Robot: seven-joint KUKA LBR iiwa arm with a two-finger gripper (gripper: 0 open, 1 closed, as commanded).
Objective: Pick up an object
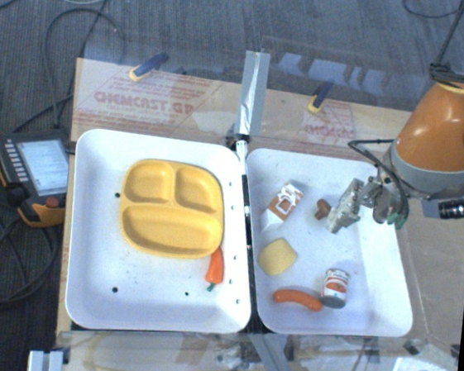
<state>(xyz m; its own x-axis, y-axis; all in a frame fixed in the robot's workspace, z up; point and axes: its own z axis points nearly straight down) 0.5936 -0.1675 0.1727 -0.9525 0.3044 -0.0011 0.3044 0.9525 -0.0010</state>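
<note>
The gripper (pixel 344 210) hangs over the upper middle of the right bin (pixel 389 265), and its pale fingers point down and a little to the left. I cannot tell whether these fingers are spread or pressed together, and nothing is visible between them. The nearest object is a small brown piece (pixel 323 207), which lies just beside the gripper at about 9 o'clock; it looks compact, with no clear long axis. A little further in the same direction, a small orange and white carton (pixel 283 203) lies tilted, its long axis from 1 to 7 o'clock. At about 7 o'clock from the gripper is a yellow block (pixel 277 256), and almost at 6 o'clock a small can (pixel 335 287) stands, with an orange sausage-like piece (pixel 297 299) beside it, lying nearly from 9 to 3 o'clock. In the left bin (pixel 93 231), well apart, are a yellow divided plate (pixel 173 207) and a small carrot (pixel 216 267). In my judgement, the brown piece needs the shortest move, and nothing stands in the way.
</note>
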